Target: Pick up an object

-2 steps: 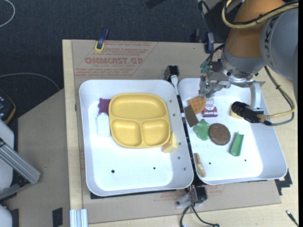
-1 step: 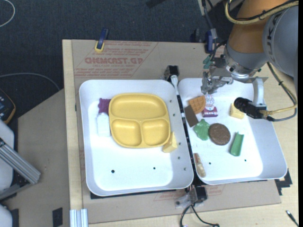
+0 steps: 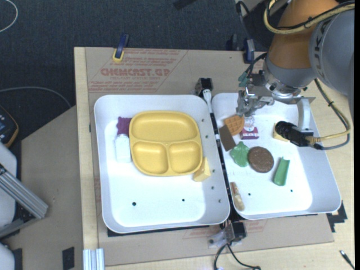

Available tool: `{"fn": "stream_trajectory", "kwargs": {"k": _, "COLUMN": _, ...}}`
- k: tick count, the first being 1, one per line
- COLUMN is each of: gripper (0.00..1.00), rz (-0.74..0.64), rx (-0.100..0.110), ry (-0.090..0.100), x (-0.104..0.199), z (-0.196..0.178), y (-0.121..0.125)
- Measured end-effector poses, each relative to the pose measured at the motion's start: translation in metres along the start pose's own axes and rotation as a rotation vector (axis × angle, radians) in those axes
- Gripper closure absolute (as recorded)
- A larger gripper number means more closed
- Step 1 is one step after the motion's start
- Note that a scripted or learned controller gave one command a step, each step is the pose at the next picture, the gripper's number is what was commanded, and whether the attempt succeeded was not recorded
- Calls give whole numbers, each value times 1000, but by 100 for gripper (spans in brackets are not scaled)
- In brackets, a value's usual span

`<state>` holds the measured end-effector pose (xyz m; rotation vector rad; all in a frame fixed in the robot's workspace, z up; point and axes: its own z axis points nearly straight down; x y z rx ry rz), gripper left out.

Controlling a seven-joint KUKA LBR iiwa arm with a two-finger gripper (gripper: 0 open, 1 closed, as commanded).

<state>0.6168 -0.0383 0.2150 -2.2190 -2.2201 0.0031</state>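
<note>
bench [image 3: 90, 207]: tan board | floor [image 3: 56, 16]: dark carpet | gripper [image 3: 247, 107]: grip state unclear, possibly blurred

Red print runs across the brown protective sheet [image 3: 147, 66] that covers the counter behind the two bins. Its largest line reads roughly "CHEMCAST GP", with the last letters uncertain. Smaller red lines above and below it are too fine to read. A small red-and-white packet [image 3: 250, 131] in the right bin [image 3: 320, 190] carries print that is also illegible.
</note>
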Motion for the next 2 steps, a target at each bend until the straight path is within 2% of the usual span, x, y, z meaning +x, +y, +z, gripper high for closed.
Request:
{"fn": "stream_trajectory", "kwargs": {"k": 1, "gripper": 100, "rz": 0, "rx": -1, "ry": 1, "x": 5, "z": -7, "y": -6}}
{"fn": "stream_trajectory", "kwargs": {"k": 2, "gripper": 100, "rz": 0, "rx": -8, "ry": -1, "x": 4, "z": -20, "y": 6}}
